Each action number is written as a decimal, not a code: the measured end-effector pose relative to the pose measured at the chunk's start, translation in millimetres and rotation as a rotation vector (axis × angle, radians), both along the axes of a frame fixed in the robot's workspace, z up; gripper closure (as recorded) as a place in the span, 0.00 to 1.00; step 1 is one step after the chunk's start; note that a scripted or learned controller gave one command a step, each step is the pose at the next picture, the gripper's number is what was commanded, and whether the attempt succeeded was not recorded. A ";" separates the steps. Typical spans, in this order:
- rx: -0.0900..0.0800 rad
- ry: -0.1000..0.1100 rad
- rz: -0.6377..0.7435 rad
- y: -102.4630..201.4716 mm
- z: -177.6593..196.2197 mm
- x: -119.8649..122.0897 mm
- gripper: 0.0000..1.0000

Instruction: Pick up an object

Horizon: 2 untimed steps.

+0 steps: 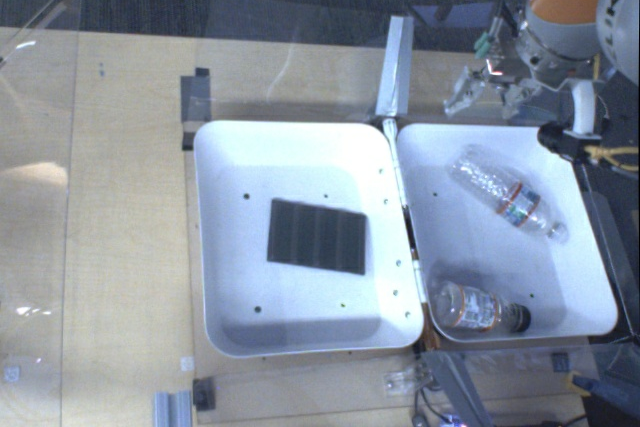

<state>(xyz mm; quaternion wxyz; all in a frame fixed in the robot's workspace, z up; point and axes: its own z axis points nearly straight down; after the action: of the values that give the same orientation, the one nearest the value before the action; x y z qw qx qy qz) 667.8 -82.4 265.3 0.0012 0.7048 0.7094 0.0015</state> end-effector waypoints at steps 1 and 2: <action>-0.001 0.000 0.109 -36.3 -79.1 -58.1 0.00; -0.001 0.000 0.128 -113.4 -134.0 -74.9 0.00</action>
<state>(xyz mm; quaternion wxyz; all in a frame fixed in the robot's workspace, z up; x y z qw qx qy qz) 592.9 -195.7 131.2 0.0014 0.6581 0.7530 0.0009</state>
